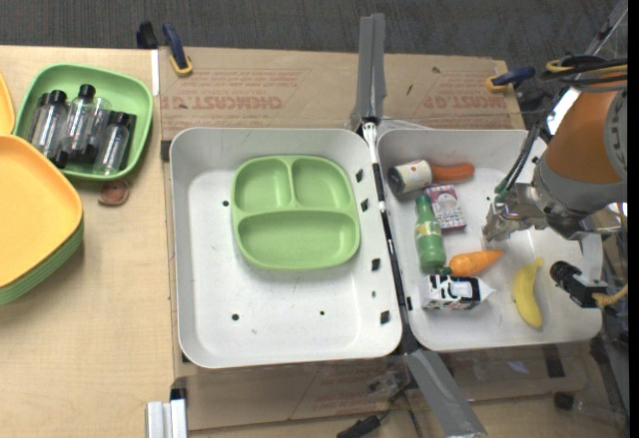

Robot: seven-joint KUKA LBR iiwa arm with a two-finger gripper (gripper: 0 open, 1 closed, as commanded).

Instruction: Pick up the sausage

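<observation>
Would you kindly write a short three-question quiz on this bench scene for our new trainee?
1. True or false: the green divided plate lies in the right bin.
2. Which item lies nearest the gripper? A) banana B) carrot C) green bottle
3. Fill in: the sausage lies at the right bin's ___ edge, beside a can.

Key:
1. False; it lies in the left bin.
2. B
3. far
</observation>
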